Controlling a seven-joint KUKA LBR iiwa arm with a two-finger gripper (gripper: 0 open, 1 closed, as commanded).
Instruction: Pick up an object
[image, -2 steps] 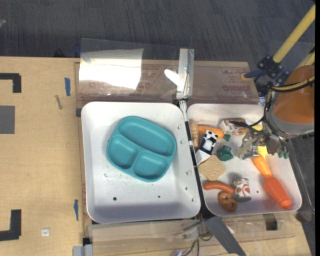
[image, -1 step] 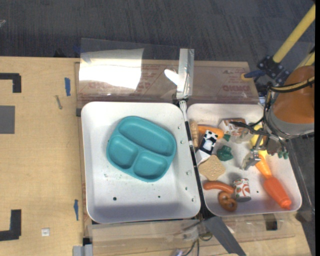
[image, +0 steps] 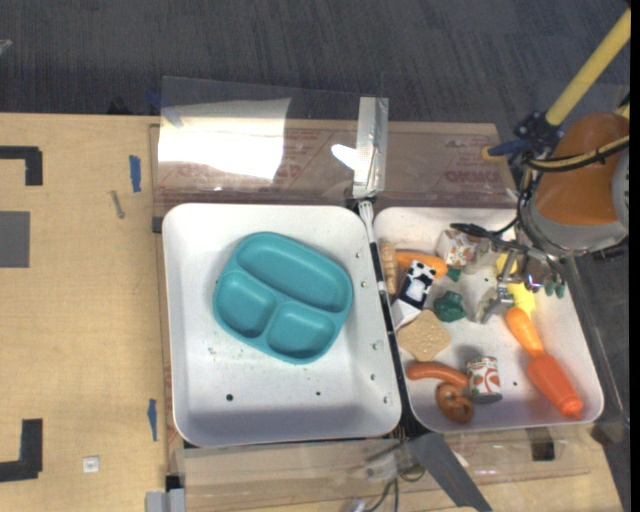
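Hanging over the far right part of the right bin (image: 590, 400), the hand (image: 512, 275) of the grey arm (image: 575, 190), orange band above the wrist, down among small toys. Impossible to tell how the hand stands, or whether anything sits in it; metal parts and clutter merged there. Just beside it, a small yellow piece (image: 521, 296) and a dark green piece (image: 449, 308). Toward the near right corner, touching end to end, an orange carrot (image: 524, 330) and a longer red-orange toy (image: 554, 384). At the bin's middle, a tan cracker (image: 424, 337) lying flat; next to it toward the far side, a black-and-white cow figure (image: 422, 281) and an orange piece (image: 409, 262) beside the divider. Near the front edge, a curved red sausage (image: 435, 373), a brown ring-shaped toy (image: 454, 402) and a small red-and-white can (image: 483, 377) tipped on its side. At the far wall, a pale patterned cup (image: 461, 246).

In the left bin (image: 190, 400), well apart from the hand, a teal three-compartment plate (image: 284, 295) lying flat at a slant. Beneath both bins, a light wooden worktop (image: 70, 300) with black corner marks and bits of blue tape. Behind the bins, a clear plastic sheet (image: 260, 150).
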